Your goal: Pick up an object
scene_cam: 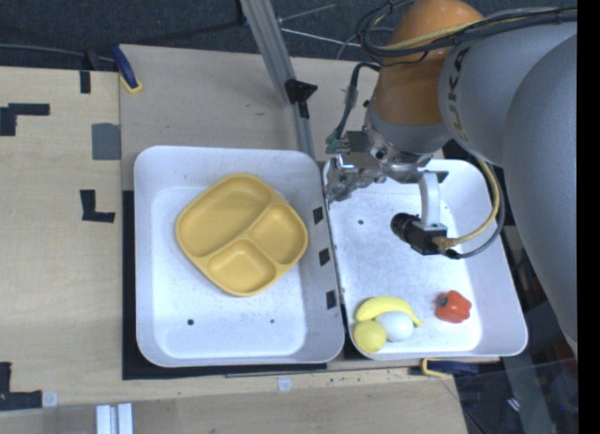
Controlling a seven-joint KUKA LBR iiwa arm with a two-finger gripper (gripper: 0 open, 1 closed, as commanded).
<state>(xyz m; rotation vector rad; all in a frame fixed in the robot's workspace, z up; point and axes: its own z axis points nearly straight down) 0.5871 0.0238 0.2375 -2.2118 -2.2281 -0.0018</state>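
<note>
Banana [386, 307], curved glossy yellow, beside smooth white egg [398, 326], tool [343, 177] grip state unclear

Glossy yellow plastic plate [242, 233], matt wooden bench [56, 263]

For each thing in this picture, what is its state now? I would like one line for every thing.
yellow divided plate: upright in the left bin, compartments bare.
banana: lying in the right bin, near corner.
white egg: resting against the banana.
lemon: beside the egg, touching it.
red pepper: lying apart from the others.
gripper: above the right bin's far corner, holding nothing visible.
</note>
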